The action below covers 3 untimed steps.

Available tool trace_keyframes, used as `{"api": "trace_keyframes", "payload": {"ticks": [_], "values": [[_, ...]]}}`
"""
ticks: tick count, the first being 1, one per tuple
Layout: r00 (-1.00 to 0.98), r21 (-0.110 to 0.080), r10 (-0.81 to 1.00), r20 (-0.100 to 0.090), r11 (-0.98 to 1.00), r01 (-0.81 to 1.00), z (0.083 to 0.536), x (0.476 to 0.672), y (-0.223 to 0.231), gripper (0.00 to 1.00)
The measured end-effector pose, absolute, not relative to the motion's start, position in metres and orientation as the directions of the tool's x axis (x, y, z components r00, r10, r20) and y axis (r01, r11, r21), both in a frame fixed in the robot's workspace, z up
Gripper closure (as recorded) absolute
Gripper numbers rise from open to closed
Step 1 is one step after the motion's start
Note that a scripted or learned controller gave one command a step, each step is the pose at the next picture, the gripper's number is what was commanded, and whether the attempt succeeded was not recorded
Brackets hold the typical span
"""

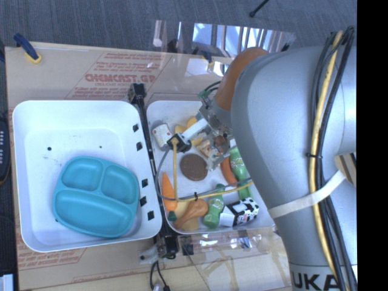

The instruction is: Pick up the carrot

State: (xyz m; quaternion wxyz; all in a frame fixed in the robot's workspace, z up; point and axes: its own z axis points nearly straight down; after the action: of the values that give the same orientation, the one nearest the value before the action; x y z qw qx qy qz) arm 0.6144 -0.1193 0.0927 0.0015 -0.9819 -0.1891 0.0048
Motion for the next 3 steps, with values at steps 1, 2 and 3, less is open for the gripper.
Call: {"api": "trace_keyframes", "payload": {"ticks": [1, 2, 3], "values": [[0.977, -0.006, 0.213, 0.000, -0.977, 0.213, 0.195, 0.634, -0.069, 0.00], [0.968, -0.004, 0.249, -0.005, -0.968, 0.249, 0.093, 0.634, -0.103, 0.00], [0.978, -0.007, 0.208, -0.002, -0.978, 0.208, 0.195, 0.553, -0.083, 0.00]]}}
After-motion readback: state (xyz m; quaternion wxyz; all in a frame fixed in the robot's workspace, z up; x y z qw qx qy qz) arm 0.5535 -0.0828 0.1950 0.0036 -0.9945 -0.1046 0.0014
